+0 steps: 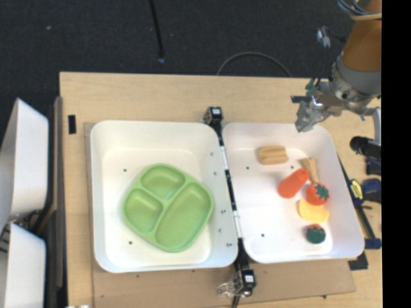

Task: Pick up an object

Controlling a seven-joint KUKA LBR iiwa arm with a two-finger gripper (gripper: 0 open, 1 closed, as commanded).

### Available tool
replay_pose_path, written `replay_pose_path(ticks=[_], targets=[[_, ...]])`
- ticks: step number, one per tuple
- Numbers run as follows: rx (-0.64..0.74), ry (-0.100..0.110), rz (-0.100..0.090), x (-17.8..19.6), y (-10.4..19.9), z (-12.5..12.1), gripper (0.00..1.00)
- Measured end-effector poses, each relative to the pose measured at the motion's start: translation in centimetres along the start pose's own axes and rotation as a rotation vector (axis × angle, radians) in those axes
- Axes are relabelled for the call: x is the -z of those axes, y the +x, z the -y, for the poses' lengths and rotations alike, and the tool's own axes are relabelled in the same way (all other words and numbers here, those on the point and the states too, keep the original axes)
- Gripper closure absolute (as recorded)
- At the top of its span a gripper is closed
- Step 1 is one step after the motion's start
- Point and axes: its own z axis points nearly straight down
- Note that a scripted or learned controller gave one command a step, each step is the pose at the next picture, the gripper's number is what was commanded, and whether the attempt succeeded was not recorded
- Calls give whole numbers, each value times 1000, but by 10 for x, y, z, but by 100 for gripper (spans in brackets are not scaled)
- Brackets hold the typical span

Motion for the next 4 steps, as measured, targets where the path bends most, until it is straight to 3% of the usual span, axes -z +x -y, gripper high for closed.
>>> replay_pose_path(ticks=[4], targets=[[2,8,-3,-19,194,38,100]])
